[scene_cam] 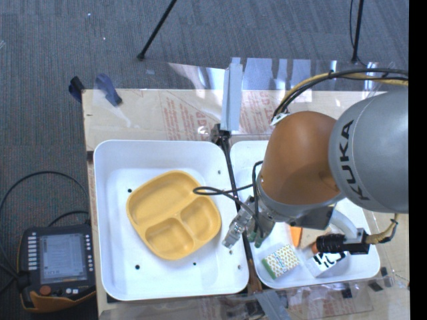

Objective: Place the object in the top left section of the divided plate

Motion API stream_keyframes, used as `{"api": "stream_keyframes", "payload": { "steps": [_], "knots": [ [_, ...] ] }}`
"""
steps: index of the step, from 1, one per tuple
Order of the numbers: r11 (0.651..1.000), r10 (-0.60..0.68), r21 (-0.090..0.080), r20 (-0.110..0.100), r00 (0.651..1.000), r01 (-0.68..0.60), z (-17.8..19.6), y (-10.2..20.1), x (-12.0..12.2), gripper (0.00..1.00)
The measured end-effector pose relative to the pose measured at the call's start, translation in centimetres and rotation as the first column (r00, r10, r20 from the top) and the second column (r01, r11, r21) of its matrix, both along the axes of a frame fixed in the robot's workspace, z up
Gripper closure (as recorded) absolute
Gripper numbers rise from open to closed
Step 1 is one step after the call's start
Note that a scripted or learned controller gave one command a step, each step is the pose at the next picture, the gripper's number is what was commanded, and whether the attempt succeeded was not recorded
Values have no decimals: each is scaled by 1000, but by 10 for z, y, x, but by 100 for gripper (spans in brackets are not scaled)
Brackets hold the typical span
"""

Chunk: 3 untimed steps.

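**benchwatcher:** so the setup is a pale bench with red print on it, sitting on grey carpet; tripod legs come in at the top, and a teach pendant lies on the floor at the lower left; two white bins side by side, the left bin and the right bin

**gripnerd:** and where's the plate vs the hand?

**benchwatcher:** the yellow divided plate lies flat in the middle of the left bin, all its sections bare; the gripper hangs over the wall where the bins meet, just beside the plate's near edge, toward the right of it; honestly can't tell if it's apart or closed, too small and cluttered there

**gripnerd:** anything in the right bin?

**benchwatcher:** a green-and-white patterned block near the gripper, and an orange piece half under the arm
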<state>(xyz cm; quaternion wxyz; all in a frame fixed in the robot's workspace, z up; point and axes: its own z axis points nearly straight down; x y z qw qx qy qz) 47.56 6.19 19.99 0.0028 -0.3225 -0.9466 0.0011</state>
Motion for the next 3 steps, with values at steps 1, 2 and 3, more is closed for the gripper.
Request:
{"api": "stream_keyframes", "payload": {
  "steps": [1, 2, 3],
  "knots": [
    [1000, -31, 0, 3, 1000, 31, 62, -23, 20, 100],
    [997, 73, 0, 1, 997, -73, 28, -22, 3, 100],
    [994, 112, 1, 3, 994, -112, -15, -37, 84, 100]
  ]
}}
